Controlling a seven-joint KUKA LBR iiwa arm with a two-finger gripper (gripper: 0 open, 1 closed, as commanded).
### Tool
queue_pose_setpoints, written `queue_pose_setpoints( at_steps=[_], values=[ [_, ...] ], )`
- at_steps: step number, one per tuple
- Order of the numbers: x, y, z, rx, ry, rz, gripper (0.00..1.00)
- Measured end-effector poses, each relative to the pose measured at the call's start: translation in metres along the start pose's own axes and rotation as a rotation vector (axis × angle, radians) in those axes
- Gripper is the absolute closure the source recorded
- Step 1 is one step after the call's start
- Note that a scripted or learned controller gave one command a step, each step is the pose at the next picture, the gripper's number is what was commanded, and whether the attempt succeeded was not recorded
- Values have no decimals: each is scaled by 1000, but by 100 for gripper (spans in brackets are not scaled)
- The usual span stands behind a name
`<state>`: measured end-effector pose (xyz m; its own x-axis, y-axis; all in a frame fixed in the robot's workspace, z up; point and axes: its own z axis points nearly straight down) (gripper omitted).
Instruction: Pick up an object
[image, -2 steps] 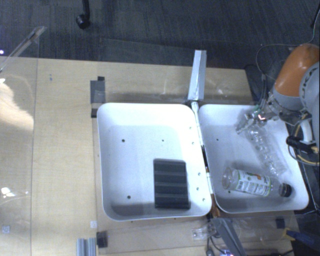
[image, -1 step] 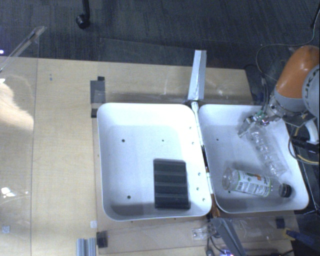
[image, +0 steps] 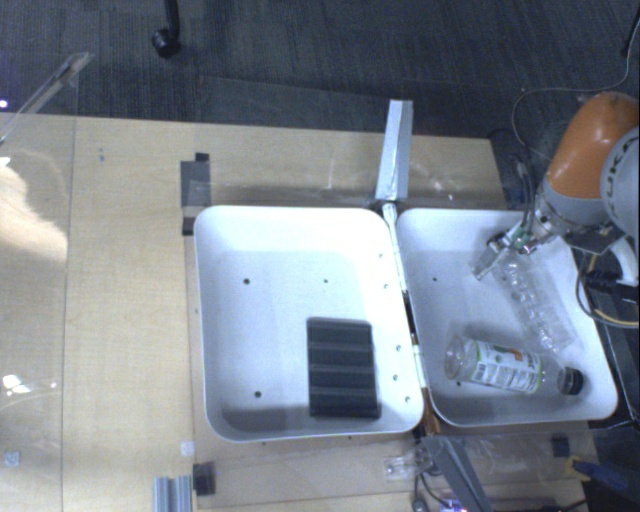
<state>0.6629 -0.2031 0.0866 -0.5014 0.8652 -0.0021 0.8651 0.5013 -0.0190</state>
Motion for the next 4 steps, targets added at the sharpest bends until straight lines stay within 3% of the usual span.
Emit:
queue_pose_setpoints(
  at_steps=[1, 2, 3, 4],
  values=[
    [7, 2, 0, 7, 1, -206, 0],
    [12, 7, -11, -1, 5, -210, 100],
    [40, 24, -78, -26, -16, -832, 100],
    [67, 29, -99, -24, -17, -1110, 100]
  ],
)
